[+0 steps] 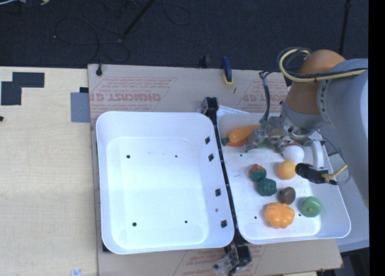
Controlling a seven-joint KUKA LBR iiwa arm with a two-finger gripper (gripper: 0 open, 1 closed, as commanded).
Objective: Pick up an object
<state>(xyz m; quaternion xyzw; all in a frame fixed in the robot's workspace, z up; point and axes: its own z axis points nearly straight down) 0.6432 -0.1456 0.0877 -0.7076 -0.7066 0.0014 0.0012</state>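
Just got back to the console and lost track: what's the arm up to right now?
The arm has reached into the right bin, and its gripper sits low at the far end, right beside the orange carrot-shaped toy. Nothing can be seen between its fingers, so no pick is confirmed. The other toys lie loose in that bin: an orange pumpkin, a green round piece, a brown one, a dark green one and a yellow ball. The left bin sits alongside.
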